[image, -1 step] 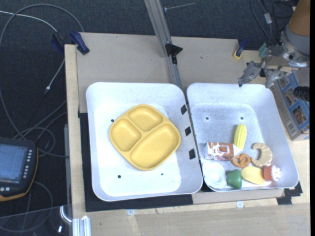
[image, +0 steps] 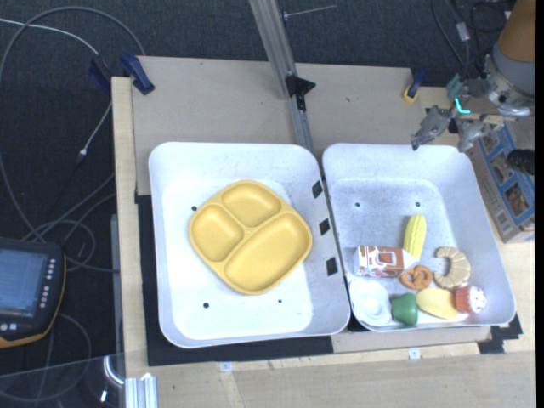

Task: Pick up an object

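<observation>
Camera view, looking down at a slant on two white bins. The gripper is hovering above the far rim of the right bin, its jaws standing apart and holding nothing. Candidate objects are lying clustered in that bin's near corner: an ear of corn, a small carton, a pretzel, a croissant, a green pepper, a lemon and a white cup (several touching their neighbours). The left bin is bearing a yellow divided plate. For a sound pick, judging from this layout, the arm is best sent toward the corn, which is lying at the cluster's far edge with bare floor beyond it; the jaws should be straddling its narrow width, descending vertically, and closing only once low enough to avoid a glancing grip.
</observation>
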Tool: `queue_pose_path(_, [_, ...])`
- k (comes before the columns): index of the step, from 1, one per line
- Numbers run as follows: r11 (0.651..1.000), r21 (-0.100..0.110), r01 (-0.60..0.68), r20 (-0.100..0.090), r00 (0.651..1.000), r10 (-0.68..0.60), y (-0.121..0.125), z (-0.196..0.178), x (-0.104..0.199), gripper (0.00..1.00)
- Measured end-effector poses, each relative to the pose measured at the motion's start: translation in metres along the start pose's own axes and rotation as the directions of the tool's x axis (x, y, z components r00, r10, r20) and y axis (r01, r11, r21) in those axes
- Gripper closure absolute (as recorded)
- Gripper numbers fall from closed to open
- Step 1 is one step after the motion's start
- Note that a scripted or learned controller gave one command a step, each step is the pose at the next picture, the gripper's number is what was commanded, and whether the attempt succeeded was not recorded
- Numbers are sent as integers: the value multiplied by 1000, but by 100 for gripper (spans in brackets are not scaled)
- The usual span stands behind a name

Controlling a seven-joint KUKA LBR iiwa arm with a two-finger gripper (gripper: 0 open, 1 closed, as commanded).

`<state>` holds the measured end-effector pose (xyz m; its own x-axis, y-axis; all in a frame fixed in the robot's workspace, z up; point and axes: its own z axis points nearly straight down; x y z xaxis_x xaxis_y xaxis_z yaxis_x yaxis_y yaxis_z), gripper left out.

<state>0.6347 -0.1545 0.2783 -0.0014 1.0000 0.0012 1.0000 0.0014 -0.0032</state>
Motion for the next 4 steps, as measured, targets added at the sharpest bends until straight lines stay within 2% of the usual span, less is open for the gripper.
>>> queue_pose_path(1, [1000,5,-2,0,1000,2,-3,58,-8,0])
queue_pose_path(3, [1000,4,0,-1,1000,0,-12,148,-10,0])
queue_pose_path(4, [1000,-4,1,1,1000,-1,-10,133,-11,100])
